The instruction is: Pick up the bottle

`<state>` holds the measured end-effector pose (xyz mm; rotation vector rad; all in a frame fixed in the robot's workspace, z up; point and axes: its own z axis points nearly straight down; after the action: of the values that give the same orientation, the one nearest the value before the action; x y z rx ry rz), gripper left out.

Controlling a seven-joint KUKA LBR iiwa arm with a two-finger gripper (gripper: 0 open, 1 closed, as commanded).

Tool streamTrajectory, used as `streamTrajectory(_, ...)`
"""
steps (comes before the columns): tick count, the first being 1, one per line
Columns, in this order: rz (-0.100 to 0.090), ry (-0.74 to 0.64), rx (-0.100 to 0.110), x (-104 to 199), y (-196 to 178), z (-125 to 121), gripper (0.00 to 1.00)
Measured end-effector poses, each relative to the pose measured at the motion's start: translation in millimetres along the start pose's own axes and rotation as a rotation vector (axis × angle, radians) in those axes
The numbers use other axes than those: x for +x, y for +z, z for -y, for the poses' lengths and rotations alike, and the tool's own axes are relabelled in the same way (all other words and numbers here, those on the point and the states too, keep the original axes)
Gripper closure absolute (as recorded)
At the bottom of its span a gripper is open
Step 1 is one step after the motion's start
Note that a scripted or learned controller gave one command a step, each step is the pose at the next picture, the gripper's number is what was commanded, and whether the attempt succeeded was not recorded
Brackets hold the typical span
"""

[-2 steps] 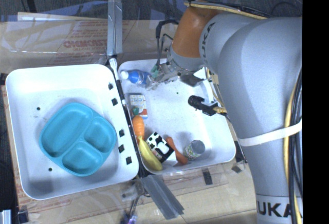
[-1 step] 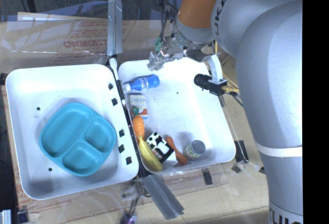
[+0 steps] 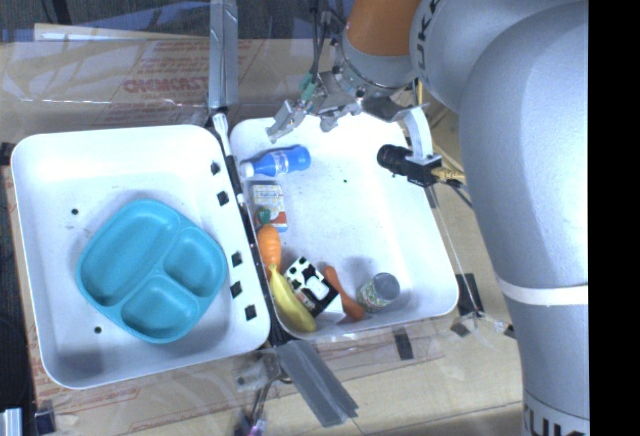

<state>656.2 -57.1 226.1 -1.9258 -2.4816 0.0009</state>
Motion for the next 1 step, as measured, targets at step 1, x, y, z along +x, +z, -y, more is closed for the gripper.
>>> streamTrajectory(1, 0.001, -0.007, 0.0, 1.0, -10.3, -0.9, 1.0)
